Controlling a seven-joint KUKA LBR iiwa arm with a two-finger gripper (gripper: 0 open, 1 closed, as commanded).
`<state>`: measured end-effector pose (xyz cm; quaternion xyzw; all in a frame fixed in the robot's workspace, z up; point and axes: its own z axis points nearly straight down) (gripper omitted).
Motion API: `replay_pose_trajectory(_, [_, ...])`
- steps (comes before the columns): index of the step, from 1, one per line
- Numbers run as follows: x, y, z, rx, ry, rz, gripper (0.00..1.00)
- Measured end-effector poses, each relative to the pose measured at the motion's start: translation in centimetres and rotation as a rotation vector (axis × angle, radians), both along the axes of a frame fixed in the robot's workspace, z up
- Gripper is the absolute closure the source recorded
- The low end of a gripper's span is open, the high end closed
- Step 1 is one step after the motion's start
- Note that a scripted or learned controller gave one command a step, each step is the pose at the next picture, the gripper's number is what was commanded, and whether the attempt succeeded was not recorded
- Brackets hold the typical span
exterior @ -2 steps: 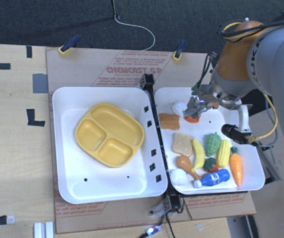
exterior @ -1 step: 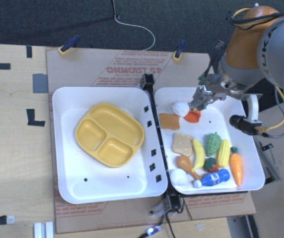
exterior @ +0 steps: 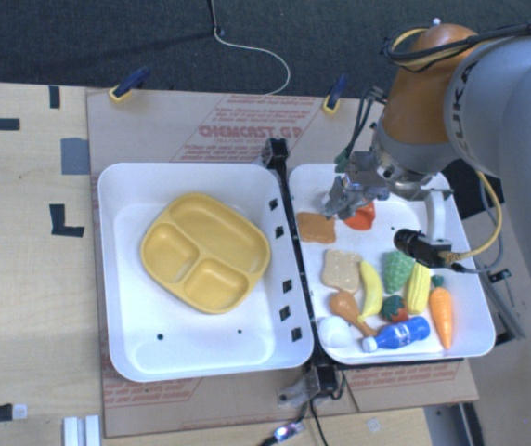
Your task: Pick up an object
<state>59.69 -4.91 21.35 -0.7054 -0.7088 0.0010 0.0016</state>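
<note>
My gripper (exterior: 343,201) hangs low over the far part of the right bin (exterior: 474,277). A red-orange toy piece (exterior: 364,216) lies just right of the gripper tip, partly covered by it. A brown flat piece (exterior: 315,228) lies just left and in front of the tip. I see nothing clearly between the fingers.
The near half of the right bin holds toast (exterior: 342,269), a banana (exterior: 370,288), broccoli (exterior: 397,269), corn (exterior: 418,288), a carrot (exterior: 442,316), a drumstick (exterior: 349,307), a white egg (exterior: 334,331) and a blue bottle (exterior: 398,334). A yellow divided plate (exterior: 205,251) lies in the left bin (exterior: 122,342).
</note>
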Motion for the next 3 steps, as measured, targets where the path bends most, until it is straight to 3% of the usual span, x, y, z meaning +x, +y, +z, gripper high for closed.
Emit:
replay_pose_trajectory(1, [-0.1,-0.8,0.5,-0.001,-0.003,-0.003,1.0])
replay_pose_trajectory(3, [1.0,0.5,1.2,0.0,-0.003,-0.003,1.0])
